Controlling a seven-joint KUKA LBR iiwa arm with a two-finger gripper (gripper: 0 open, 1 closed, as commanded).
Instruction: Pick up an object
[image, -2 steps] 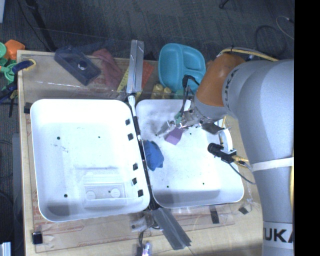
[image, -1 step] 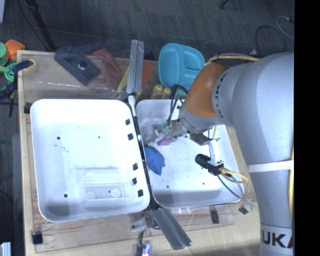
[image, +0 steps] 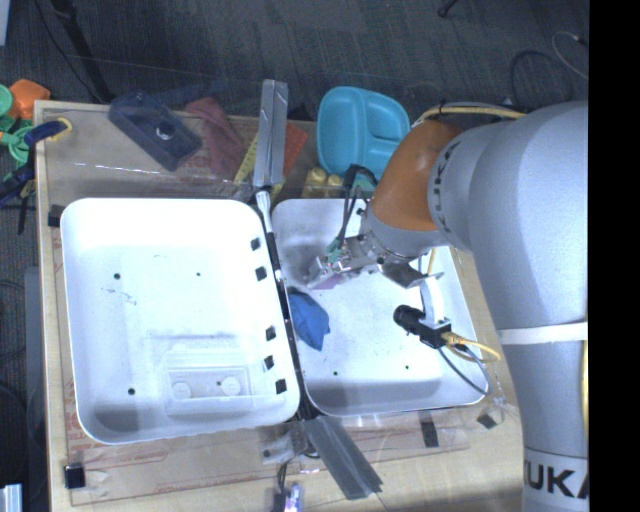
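A crumpled blue object (image: 308, 320) lies in the right bin (image: 385, 395), against its left wall. A pale, see-through rectangular object (image: 205, 372) rests near the front of the left bin (image: 90, 300). My gripper (image: 338, 264) reaches down into the back left part of the right bin, a short way behind and to the right of the blue object. Nothing can be made out in its grasp. The grey arm with its orange band (image: 410, 190) covers the bin's back right corner.
A black connector with a cable (image: 420, 324) hangs from the arm over the right bin. Behind the bins lie a teal plastic item (image: 358, 128), a dark block (image: 155, 130) and a reddish thing (image: 212, 122). A divider rail (image: 272, 290) separates the bins.
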